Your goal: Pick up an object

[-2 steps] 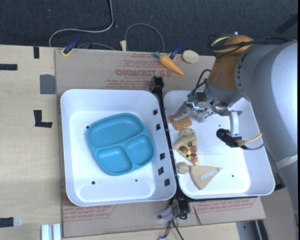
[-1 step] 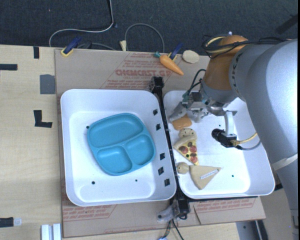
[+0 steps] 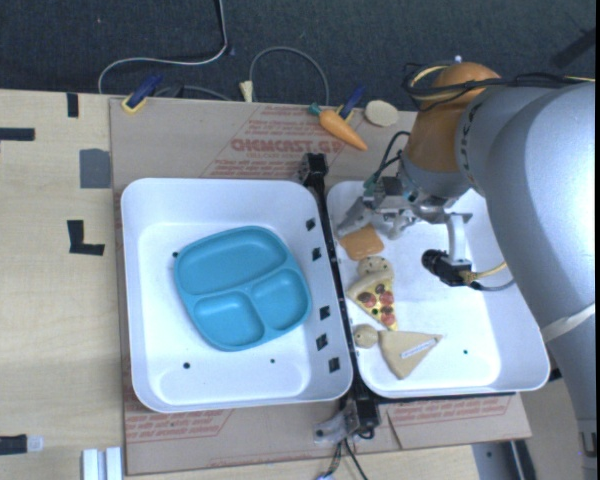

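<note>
My gripper [image 3: 377, 215] hangs over the far left part of the right bin [image 3: 480, 353]. Just below it in the view lies a flat brown toast-like square [image 3: 361, 242], close to the gripper tip; I cannot tell whether they touch. Nearer the front are a pizza slice [image 3: 373, 293], a small beige round piece [image 3: 365, 336] and a tan wedge [image 3: 408, 351]. All of these rest on the bin floor.
The left bin [image 3: 145, 268] holds a blue divided plate [image 3: 242, 285]. A black divider [image 3: 325, 258] runs between the bins. Behind the bins, on the cardboard, lie a toy carrot [image 3: 340, 129] and a pale oval piece [image 3: 381, 113]. The arm covers the right bin's far right side.
</note>
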